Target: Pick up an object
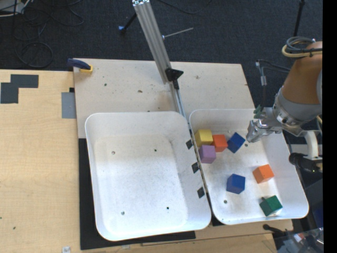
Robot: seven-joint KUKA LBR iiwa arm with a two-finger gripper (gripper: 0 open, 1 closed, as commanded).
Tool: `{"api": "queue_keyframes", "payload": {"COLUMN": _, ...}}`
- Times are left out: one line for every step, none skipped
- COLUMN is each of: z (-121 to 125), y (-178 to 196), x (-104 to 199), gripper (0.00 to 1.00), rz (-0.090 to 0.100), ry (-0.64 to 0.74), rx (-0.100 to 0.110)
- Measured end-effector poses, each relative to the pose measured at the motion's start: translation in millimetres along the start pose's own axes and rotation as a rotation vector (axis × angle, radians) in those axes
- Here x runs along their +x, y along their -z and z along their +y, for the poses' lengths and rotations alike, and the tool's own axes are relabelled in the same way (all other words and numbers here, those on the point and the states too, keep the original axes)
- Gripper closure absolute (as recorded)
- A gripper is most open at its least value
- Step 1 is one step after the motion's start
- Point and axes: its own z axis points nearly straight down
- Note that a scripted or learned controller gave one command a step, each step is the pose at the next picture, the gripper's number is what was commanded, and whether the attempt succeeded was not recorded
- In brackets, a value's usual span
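The grey arm's two-finger gripper (255, 132) hangs over the right shallow white bin (300, 194), just beside a small dark blue cube (236, 142) that sits tilted near the bin's upper middle; whether the pincer is wide or narrow I cannot tell, since it is too small and blurred. Nothing is visibly held. The blue cube is the likeliest target; it touches or nearly touches a small orange cube (219, 142), which stands beside a yellow cube (204, 137) and a purple cube (208, 153) at the bin's left wall. These blocks look light, stiff and not fragile; smooth faces may slip, so two opposite flat sides are the place to grip; the cube's tilt and its orange neighbour make that awkward.
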Motion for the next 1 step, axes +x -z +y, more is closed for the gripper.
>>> {"api": "queue_keyframes", "payload": {"z": 1.0, "y": 53.2, "x": -1.3, "gripper": 1.0, "rz": 0.0, "ry": 0.001, "rx": 0.0}}
